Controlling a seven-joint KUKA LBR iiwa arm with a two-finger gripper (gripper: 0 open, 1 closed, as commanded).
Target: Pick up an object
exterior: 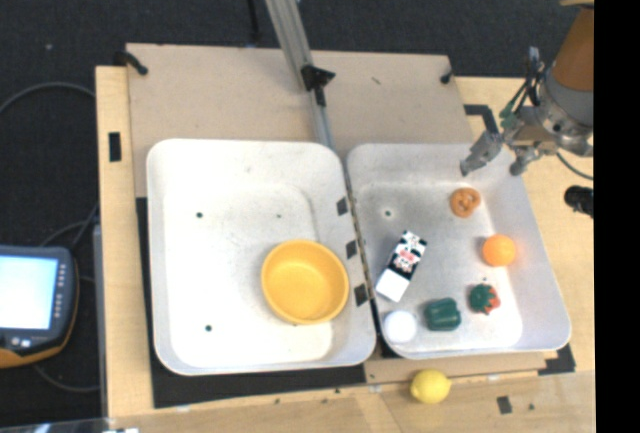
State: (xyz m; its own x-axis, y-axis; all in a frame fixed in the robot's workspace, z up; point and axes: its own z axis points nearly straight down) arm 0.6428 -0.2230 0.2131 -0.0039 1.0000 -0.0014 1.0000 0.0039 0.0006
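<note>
Two white bins sit side by side on the tabletop [120, 221]. Left bin [200, 191]: one yellow bowl [305, 281] near its front right corner, well apart from my claw, so I leave it.

Right bin [420, 176], going left to right: a white ball [400, 326] at the front edge; a small black-and-white box [401, 264] lying at a slant just above it; a dark green block [441, 314]; a brown round piece [463, 202]; a red-and-green toy [484, 298]; an orange ball [498, 250]. A lemon [430, 386] lies outside both bins on the tabletop's front edge.

Step in hand, as I judge it: approach, nothing gripped yet. Best target looks like the brown round piece: nearest to me, with bare bin floor all round it. To do it well I should centre over it, straddle it evenly, and go low before closing, since round things tend to squirt out of an off-centre pinch.

Pose: my claw [498, 155] hovers over the right bin's back right corner, fingers apart and pointing down and leftward, nothing between them. The arm comes in from the right, orange band above the wrist.
</note>
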